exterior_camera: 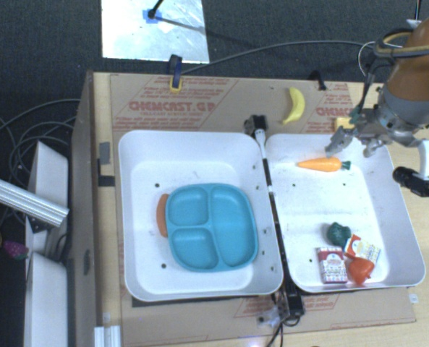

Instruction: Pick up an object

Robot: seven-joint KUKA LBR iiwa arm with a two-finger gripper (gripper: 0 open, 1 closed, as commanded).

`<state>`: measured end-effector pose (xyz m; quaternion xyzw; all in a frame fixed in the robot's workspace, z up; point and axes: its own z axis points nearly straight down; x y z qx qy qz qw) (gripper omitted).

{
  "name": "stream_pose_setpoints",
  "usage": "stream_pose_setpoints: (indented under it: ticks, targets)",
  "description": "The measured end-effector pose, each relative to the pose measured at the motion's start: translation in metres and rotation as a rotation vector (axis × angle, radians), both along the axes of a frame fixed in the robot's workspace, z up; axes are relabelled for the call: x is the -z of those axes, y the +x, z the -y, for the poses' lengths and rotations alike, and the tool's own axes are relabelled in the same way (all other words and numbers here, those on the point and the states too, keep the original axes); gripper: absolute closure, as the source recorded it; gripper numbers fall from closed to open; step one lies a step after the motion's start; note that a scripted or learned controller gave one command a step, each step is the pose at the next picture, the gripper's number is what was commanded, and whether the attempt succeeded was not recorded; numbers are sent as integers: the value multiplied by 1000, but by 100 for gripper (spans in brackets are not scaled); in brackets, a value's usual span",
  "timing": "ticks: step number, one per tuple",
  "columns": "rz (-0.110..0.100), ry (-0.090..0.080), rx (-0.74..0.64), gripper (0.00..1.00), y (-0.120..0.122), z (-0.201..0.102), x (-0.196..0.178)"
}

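Orange: one carrot [320, 165]; one hot dog [160, 215]; one blue tray [211, 226]

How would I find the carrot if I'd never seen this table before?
Look at the right bin of the two white ones. Near its far edge, close to the end effector, lies the carrot, flat on the floor. It is long, orange and pointed with a green tip, alone up there, while the other small things crowd the near corner.

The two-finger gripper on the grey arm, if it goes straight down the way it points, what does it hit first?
Probably the orange toy carrot just below the gripper, or the right white bin's floor beside it; depth is unclear.
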<state>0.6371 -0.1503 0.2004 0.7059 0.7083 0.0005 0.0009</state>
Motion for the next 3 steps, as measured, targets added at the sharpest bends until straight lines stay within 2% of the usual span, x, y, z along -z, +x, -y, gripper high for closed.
stream_pose_setpoints:
  ticks: [1,2,3]
  targets:
    - [-3,0,2,0,-65,13,48]
    - [-1,0,2,0,-103,-9,116]
    - [2,-1,1,0,-74,8,54]
